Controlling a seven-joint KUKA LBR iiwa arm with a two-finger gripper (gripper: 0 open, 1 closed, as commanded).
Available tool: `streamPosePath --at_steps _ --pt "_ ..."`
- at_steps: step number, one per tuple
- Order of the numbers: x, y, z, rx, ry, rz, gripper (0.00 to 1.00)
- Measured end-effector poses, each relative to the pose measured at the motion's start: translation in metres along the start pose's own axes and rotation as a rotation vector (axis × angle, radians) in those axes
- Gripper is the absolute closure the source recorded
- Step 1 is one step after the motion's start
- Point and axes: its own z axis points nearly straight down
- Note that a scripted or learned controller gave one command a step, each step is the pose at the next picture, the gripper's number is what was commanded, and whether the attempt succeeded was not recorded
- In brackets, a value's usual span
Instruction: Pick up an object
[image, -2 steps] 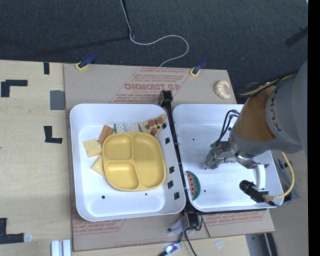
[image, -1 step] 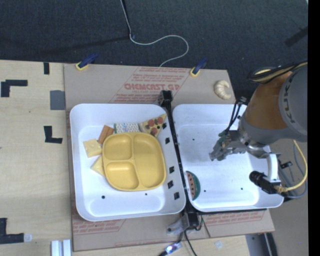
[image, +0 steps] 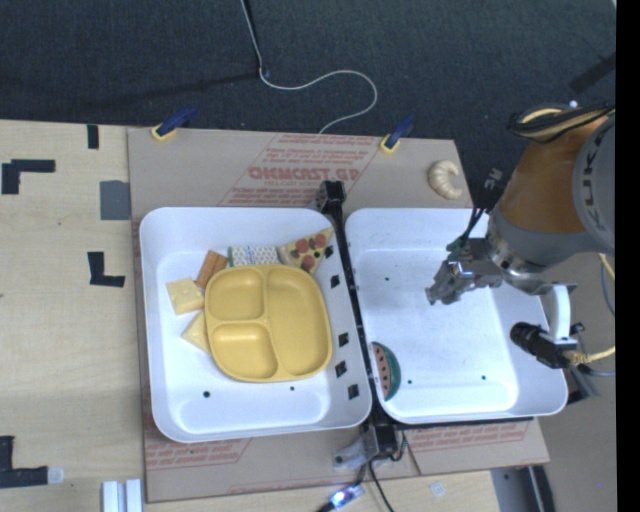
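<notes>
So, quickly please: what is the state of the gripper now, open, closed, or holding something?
Gripper: over the right bin; open or closed cannot be told.

A robotics lab test bench: two white bins (image: 345, 400) sit side by side on cardboard sheets (image: 300, 170) held by blue and yellow clamps (image: 176, 122), black tape marks (image: 28, 174) dot the wooden benchtop (image: 55, 340), and a cable (image: 300, 75) trails over dark carpet (image: 120, 55).
</notes>
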Motion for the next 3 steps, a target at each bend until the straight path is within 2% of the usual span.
streamPosePath --at_steps 1,3 --pt "0.001 0.0 -0.021 0.003 0.001 0.001 1.0" --pt "0.111 0.009 -0.035 0.004 0.002 -0.006 1.0"
